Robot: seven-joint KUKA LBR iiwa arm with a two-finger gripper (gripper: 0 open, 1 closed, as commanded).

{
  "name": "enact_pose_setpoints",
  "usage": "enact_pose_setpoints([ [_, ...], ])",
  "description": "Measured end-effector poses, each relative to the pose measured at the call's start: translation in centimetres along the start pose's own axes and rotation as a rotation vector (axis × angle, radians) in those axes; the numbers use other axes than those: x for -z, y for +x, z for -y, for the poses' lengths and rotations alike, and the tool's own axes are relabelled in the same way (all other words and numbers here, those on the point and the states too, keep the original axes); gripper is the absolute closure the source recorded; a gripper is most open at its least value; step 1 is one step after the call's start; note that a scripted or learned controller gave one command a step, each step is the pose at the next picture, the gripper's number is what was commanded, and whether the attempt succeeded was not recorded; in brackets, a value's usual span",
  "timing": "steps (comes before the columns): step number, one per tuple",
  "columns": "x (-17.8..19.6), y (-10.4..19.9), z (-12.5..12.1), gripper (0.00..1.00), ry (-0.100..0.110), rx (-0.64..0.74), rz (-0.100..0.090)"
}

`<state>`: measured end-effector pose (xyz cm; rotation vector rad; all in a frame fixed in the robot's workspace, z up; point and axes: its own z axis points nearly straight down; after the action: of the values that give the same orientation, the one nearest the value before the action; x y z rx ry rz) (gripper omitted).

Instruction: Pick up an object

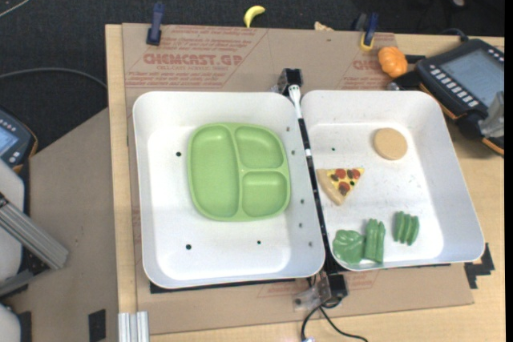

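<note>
The right bin (449,172) holds several toy foods. A round tan cookie (390,144) lies near its back. A pizza slice (342,183) rests by the divider between the bins. At the front sit a green leafy vegetable (359,244) and a smaller green piece (405,227). The left bin (160,172) holds a green divided plate (239,171) with three compartments.
A cardboard sheet (200,52) lies under the bins, held by blue clamps (154,22). A yellow banana toy (253,14) and an orange toy (392,60) lie beyond the bins. A black pendant (469,76) sits at the right.
</note>
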<state>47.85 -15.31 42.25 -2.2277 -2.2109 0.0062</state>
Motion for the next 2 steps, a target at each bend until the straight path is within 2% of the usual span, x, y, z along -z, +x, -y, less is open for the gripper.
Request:
enact_pose_setpoints([
  [1, -5.1, -7.5, 0.0, 1.0, 0.001, -0.001, 0.0],
  [2, -13.3, 0.2, -0.1, 1.0, 0.004, 0.014, -0.006],
])
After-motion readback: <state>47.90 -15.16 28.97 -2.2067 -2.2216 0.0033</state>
